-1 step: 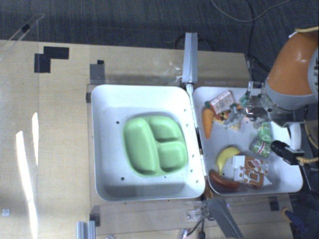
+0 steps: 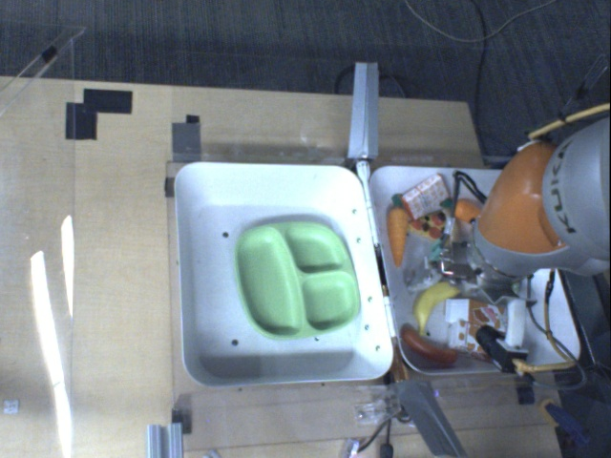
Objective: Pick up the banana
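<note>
Arm (image 2: 544, 208) hangs over banana (image 2: 432, 302) in right bin (image 2: 382, 194).

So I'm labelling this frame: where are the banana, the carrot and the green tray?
banana (image 2: 434, 301): camera view, middle of its yellow curve.
carrot (image 2: 397, 234): camera view, mid-length of its orange body.
green tray (image 2: 270, 289): camera view, floor of its large compartment.

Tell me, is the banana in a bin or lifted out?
In: the banana lies in the right bin among other toys.

Robotics lab, bench (image 2: 105, 256), white bins (image 2: 200, 284), cables (image 2: 477, 27)
</note>
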{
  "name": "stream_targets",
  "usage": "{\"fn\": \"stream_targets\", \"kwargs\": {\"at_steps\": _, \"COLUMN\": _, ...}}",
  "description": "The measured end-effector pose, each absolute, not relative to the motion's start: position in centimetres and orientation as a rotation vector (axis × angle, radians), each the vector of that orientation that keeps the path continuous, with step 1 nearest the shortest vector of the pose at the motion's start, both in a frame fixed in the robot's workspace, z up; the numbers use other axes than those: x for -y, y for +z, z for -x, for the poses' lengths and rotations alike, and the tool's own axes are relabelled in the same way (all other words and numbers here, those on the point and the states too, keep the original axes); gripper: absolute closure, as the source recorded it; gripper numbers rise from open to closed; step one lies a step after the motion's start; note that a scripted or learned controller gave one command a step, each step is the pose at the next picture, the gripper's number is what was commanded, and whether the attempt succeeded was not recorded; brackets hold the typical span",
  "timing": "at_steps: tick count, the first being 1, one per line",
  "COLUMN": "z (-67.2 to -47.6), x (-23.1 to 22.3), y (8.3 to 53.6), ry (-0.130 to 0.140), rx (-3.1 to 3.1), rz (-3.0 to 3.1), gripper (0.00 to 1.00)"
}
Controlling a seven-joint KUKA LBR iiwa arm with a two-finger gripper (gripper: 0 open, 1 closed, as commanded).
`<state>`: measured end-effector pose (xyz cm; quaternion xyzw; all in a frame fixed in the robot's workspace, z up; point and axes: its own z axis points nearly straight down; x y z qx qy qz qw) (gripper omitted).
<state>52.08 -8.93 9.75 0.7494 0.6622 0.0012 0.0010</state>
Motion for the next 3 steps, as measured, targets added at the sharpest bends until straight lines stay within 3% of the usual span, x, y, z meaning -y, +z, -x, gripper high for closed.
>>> {"fn": "stream_targets", "kwargs": {"at_steps": 1, "z": -49.5, "x": 8.4, "y": 9.0, "ry": 0.026, "rx": -1.976, "rz": -2.421, "gripper": 0.00}}
{"fn": "stream_targets", "kwargs": {"at_steps": 2, "z": -49.7, "x": 8.3, "y": 10.2, "ry": 0.032, "rx": -1.979, "rz": -2.417, "gripper": 1.00}}
{"fn": "stream_targets", "kwargs": {"at_steps": 3, "z": -54.9, "x": 6.2, "y": 20.0, "ry": 0.006, "rx": -1.856, "rz": -2.530, "gripper": 1.00}}
